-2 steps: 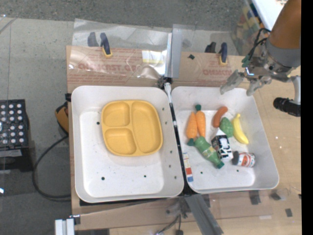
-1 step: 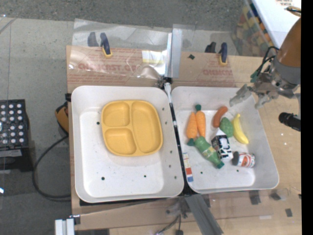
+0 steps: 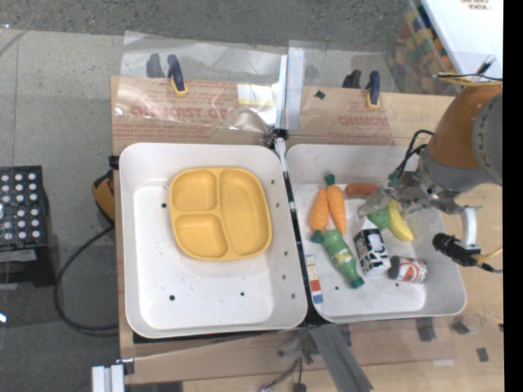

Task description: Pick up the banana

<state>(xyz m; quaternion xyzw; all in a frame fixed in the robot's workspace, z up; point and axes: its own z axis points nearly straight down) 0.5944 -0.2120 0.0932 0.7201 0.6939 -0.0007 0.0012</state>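
Note:
The banana (image 3: 401,224) is small and yellow and lies in the right bin (image 3: 445,299), towards its right side, tilted down to the right. A green piece (image 3: 379,216) rests against the banana's left side. My gripper (image 3: 398,198) hangs directly over the banana's upper end, close to it, reaching in from the right under the grey wrist and orange band (image 3: 459,129). The wrist hides part of the bin's far right corner. Nothing is visibly lifted off the bin floor.
The right bin also holds two orange carrots (image 3: 327,207), a red-orange piece (image 3: 360,189), a green bottle (image 3: 341,257), a black-and-white carton (image 3: 372,248) and a small can (image 3: 407,269). A yellow divided plate (image 3: 221,212) sits in the left bin (image 3: 155,300).

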